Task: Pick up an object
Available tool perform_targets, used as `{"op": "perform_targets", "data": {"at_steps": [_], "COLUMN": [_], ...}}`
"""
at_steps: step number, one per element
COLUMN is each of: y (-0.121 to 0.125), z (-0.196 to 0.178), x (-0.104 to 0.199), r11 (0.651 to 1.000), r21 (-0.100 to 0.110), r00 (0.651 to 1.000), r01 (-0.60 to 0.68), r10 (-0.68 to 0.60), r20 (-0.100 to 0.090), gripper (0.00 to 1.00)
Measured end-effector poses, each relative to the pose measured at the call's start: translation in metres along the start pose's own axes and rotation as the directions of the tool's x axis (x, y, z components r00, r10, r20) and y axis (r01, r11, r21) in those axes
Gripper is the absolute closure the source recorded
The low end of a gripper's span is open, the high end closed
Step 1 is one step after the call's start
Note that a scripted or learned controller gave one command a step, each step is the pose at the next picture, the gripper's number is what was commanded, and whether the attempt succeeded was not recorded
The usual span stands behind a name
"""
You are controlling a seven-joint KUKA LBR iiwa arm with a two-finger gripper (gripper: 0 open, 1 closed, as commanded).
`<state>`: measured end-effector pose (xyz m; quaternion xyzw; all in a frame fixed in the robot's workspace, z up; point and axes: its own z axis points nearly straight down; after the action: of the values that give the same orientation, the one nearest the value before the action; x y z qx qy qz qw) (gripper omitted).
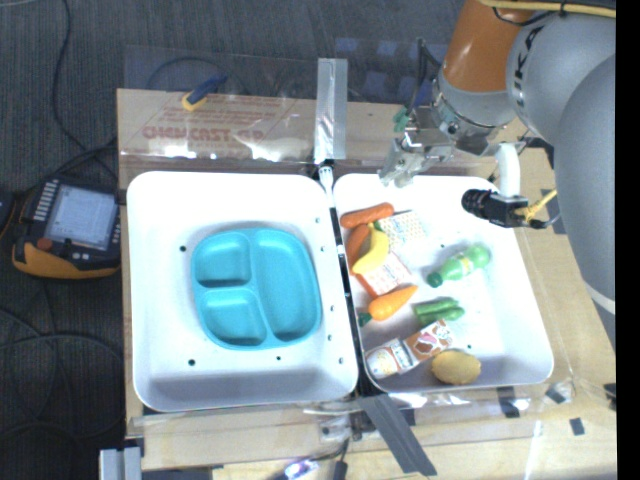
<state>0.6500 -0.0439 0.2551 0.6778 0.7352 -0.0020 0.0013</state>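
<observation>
Roughly nine toy foods crowd the right bin (505,313), all loose, none lifted. Tool (405,168) hangs over the bin's far rim at about 11 o'clock with nothing seen in it; cannot tell from this slant whether it is released or clenched. Closest candidate is the upper carrot (368,214), lying just inside the rim at 11 o'clock of the bin. It looks like smooth moulded plastic, tapered, so likely hollow, light, stiff and a bit slippery; best taken across the thick middle, not the thin tip. Touching it at 6 o'clock is a yellow piece (372,248), curved and glossy. Below that come an orange-red carton (386,274) and a lower carrot (392,303), all packed along the left wall, so a grasp there risks bumping neighbours. White patterned packet (404,230) looks flat, poor to pinch. Green bottle (460,264) lies on its side near the bin's centre, apart from the rest; the round body probably rolls, so grip across the waist. Green pod (438,310) sits at 5 o'clock of centre, small and shiny. Labelled packet (408,350) and potato (456,367) rest by the near wall at 6 o'clock; the potato is matte, lumpy and rounded, probably the easiest hold. Left bin (160,268) carries a blue divided tray (255,288) of rigid glossy plastic.
</observation>
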Motion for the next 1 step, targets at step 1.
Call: {"op": "perform_targets", "data": {"at_steps": [1], "y": [-0.0489], "z": [0.0617], "x": [-0.0624], "r11": [0.953], "r21": [0.001], "r00": [0.953], "r01": [0.302], "r10": [-0.302], "r20": [-0.001], "gripper": [1.0]}}
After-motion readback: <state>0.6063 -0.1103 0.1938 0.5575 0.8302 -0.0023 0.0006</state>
